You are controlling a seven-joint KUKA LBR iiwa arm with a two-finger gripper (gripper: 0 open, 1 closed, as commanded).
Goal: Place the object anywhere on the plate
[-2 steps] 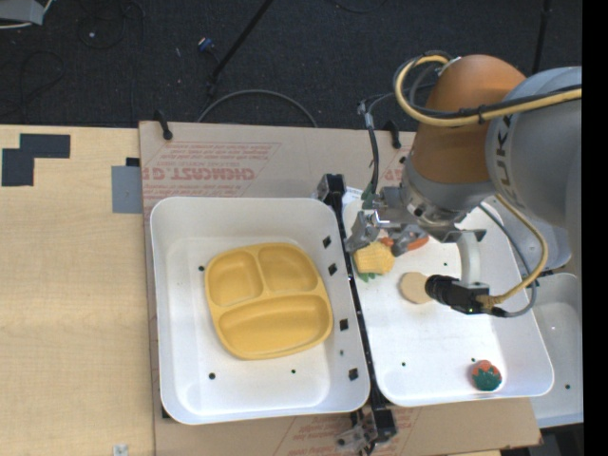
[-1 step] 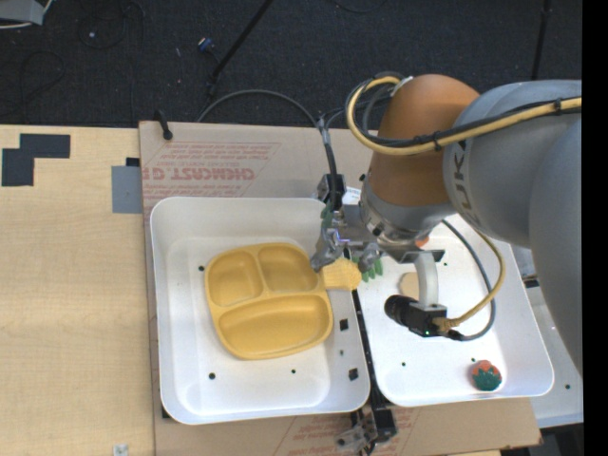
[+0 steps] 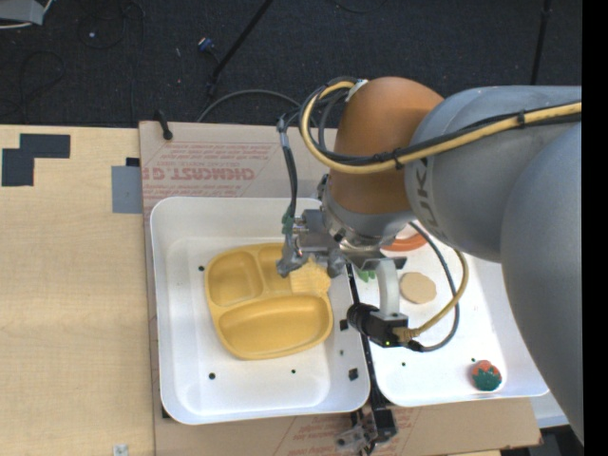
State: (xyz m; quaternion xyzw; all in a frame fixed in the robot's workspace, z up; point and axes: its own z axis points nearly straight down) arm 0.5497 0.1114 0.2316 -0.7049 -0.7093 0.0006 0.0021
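Over the left white bin (image 3: 176,255), in the one camera view, we see the grey arm with its orange band (image 3: 385,141) reaching in from the right, its wrist hanging above the upper right corner of the yellow plastic plate with three compartments (image 3: 269,302). The gripper (image 3: 302,255) sits just at that corner, above a pale yellow patch (image 3: 312,278) that could be the object or simply part of the plate; we cannot tell which. Whether the pincer is open, closed or gripping anything we cannot tell either, since the wrist body hides its tips.

We judge the step in hand to be the release over the plate. To do it well, we would keep the wrist over a compartment, not the rim, come low before letting go, and lift straight up afterwards so nothing is dragged off.

Across in the right white bin (image 3: 508,388) lie a tan round disc (image 3: 418,288), a small red and green piece (image 3: 485,375) near the front corner, and an orange-red item (image 3: 410,242) partly hidden beneath the arm.
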